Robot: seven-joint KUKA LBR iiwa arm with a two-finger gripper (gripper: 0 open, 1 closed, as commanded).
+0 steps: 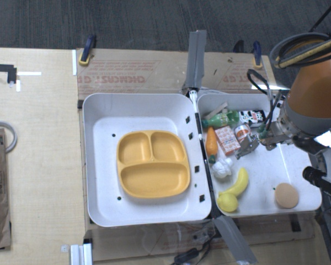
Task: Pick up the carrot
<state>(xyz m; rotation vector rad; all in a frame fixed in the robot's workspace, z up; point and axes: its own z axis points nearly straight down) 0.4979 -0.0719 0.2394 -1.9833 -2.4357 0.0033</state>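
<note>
Camera view: the short orange carrot (211, 141) lies in the right white bin (303, 164) against its left wall, long axis running twelve to six. The fingers (248, 147), state impossible to tell, sit at its three o'clock. Reversed cardboard lettering (118, 77) is unclear.

A yellow divided plate (153, 164) sits in the left bin (94, 164); the right bin (303, 200) holds a banana (240, 182) and lemon (228, 202).

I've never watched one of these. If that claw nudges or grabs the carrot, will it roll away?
Probably a little: the carrot looks rounded and tapered, so it could roll or pivot. It lies against the right bin's left wall, beside a red packet, which may stop it. It looks smooth, perhaps slippery.
</note>
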